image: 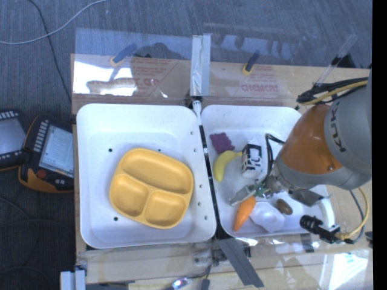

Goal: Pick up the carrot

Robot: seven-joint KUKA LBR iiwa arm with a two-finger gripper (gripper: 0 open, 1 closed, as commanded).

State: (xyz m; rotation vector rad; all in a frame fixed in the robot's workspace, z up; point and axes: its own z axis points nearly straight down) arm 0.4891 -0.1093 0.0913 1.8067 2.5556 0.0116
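The orange carrot [243, 213] lies near the front of the right bin [242, 116], its thin tip pointing to the front left. My gripper [251, 193] hangs just above and behind the carrot's thick end, low over the bin floor. The grey arm with its orange band reaches in from the right and hides the bin's right side. Nothing shows as held.
In the right bin are purple grapes [222, 142], a yellow fruit [222, 164], a black-and-white item [252, 159], a white lump [267, 217] touching the carrot, and a brown piece [284, 207]. A yellow divided plate [151, 186] sits in the left bin [97, 162].
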